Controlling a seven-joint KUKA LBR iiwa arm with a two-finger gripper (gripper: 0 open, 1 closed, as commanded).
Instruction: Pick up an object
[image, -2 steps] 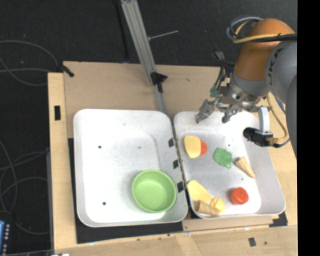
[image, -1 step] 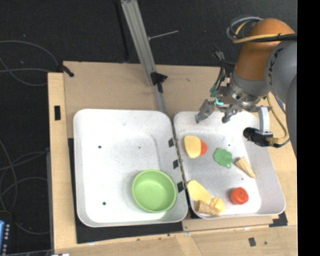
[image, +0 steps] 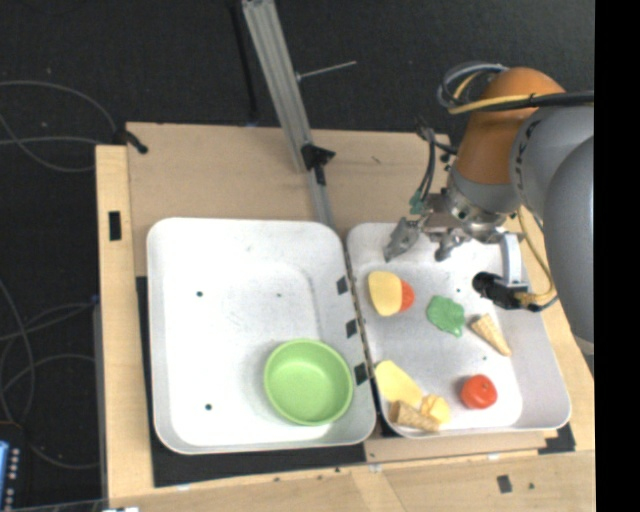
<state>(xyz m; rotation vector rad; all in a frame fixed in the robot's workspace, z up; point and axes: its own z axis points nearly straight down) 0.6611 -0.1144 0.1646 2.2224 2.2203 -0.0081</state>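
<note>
My gripper (image: 422, 243) hangs over the far edge of the right bin (image: 535, 385), its two grey fingers spread apart and open with nothing between them. Below it in that bin lie a yellow and red piece (image: 388, 293), a green piece (image: 446, 315), a tan cone-shaped piece (image: 491, 333), a red tomato-like piece (image: 479, 391) and yellow and tan pieces (image: 410, 395) at the near left corner. The yellow and red piece is the closest to the fingers, a little toward the front.
The left bin (image: 225, 290) holds a green bowl (image: 308, 381) near its front right corner. A metal pole (image: 285, 95) slants up from between the bins at the back. Cables hang beside the wrist (image: 490, 150).
</note>
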